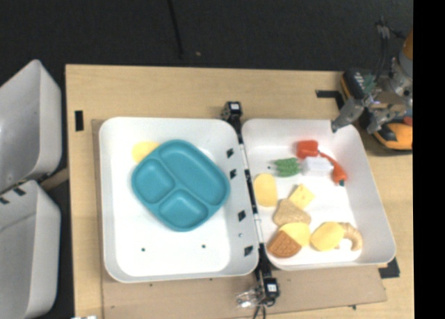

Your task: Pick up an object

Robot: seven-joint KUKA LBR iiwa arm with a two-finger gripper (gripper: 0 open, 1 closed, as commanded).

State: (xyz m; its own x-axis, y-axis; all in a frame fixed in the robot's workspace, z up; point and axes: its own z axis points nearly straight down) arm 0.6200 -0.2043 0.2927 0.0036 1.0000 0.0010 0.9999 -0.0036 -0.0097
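A: Target to be picked?

B: The yellow wedge [301,196], taken to be toy cheese, is seen mid right bin [368,165], just above a tan bread piece [290,212].

A: Handling?

B: Judged light, stiff, a bit slick; best pinched across its flat sides. A pale yellow triangular block with small holes is seen.

A: Gripper?

B: The gripper [361,110] is seen over the bin's top right corner, nothing held; whether open or closed cannot be told.

A: Elsewhere?

B: A teal divided plate [180,183] is noted in the left bin [118,241].

Single overhead slanted view across both bins [111,241]
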